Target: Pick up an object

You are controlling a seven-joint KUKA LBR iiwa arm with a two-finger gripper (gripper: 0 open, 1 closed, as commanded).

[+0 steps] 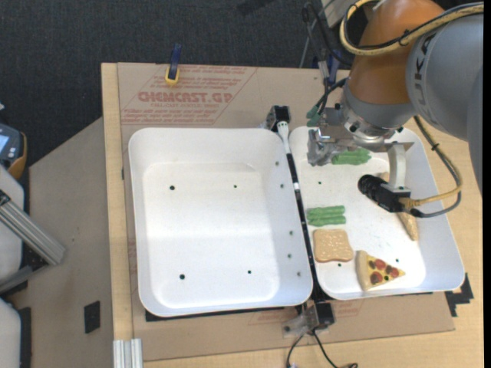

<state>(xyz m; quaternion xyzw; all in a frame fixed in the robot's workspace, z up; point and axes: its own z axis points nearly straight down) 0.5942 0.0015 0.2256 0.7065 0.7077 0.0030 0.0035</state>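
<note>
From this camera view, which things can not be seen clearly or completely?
- Gripper: the wrist above covers it, so its finger state is unclear.
- Green toy by the gripper: partly covered by the gripper.
- Tan stick in the right bin: a black cable crosses its upper end.
- Arm: cut off by the right edge.

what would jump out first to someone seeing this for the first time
The big grey arm with its orange band dominates the upper right, its gripper low over the far end of the right bin, by a green toy piece. Next come the toy foods near that bin's front: green beans, a bread slice and a pizza slice. The left bin is a broad white expanse.
</note>
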